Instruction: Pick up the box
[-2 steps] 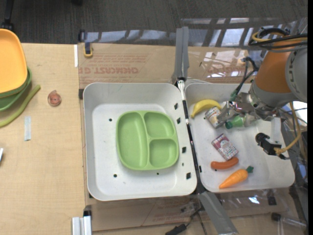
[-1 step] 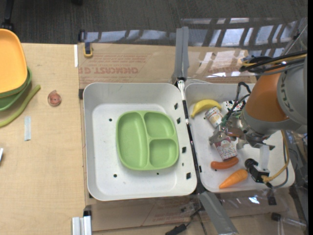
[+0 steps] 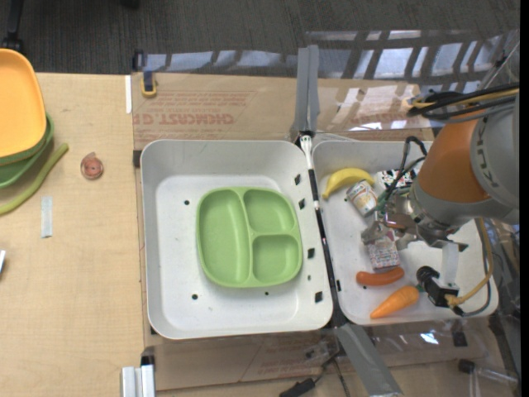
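The box is small, pale with a reddish label, and lies flat in the middle of the right bin. My gripper hangs low over the box's upper end, under the orange band of the arm, which reaches in from the right. The gripper's body hides part of the box's top edge. I cannot tell whether it touches the box.
In the right bin a banana and a small can lie above the box, with a red sausage and a carrot below it. A green divided plate sits in the left bin.
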